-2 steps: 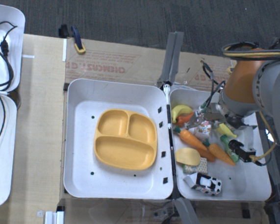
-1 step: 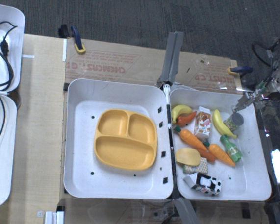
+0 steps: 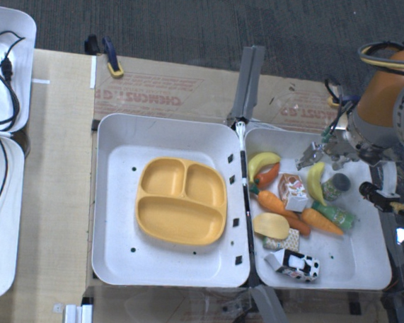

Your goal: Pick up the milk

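Observation:
The milk [image 3: 296, 266] is a small carton with black and white cow patches. It lies on its side near the front of the right bin [image 3: 368, 276]. My gripper [image 3: 316, 158] hangs over the back of that bin, just above a yellow banana [image 3: 316, 182] and well behind the milk. Its fingers look spread apart with nothing between them. Above the wrist, the arm's orange band [image 3: 389, 97] comes in from the right.
Between gripper and milk lie a second banana [image 3: 262, 161], two carrots [image 3: 283, 206] [image 3: 322, 221], a red and white box [image 3: 295, 191], a pale yellow piece [image 3: 271, 225] and a green item [image 3: 340, 217]. The left bin [image 3: 114, 184] holds a yellow divided plate [image 3: 182, 201].

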`<state>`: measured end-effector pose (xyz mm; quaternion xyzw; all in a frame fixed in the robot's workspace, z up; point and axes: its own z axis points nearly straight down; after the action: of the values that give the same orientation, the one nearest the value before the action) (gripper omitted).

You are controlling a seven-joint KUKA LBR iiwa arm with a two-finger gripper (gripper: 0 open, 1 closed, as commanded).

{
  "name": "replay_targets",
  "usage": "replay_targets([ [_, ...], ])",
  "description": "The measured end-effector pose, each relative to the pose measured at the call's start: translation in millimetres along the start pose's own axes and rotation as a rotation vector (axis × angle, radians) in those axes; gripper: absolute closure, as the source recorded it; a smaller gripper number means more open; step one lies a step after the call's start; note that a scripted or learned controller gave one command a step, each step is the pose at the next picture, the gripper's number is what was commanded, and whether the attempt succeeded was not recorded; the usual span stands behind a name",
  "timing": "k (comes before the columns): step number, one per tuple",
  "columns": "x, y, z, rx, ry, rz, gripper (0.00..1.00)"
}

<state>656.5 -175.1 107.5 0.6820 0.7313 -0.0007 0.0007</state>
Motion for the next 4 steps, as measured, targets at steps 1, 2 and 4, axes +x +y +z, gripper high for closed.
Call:
replay_targets([
  [1,61,-60,17,0.003,0.002,0.018,0.00],
  [2,70,-72,-42,0.001,0.001,-0.198,0.00],
  [4,8,-70,-16,-0.030,-0.006,-0.240,1.00],
])
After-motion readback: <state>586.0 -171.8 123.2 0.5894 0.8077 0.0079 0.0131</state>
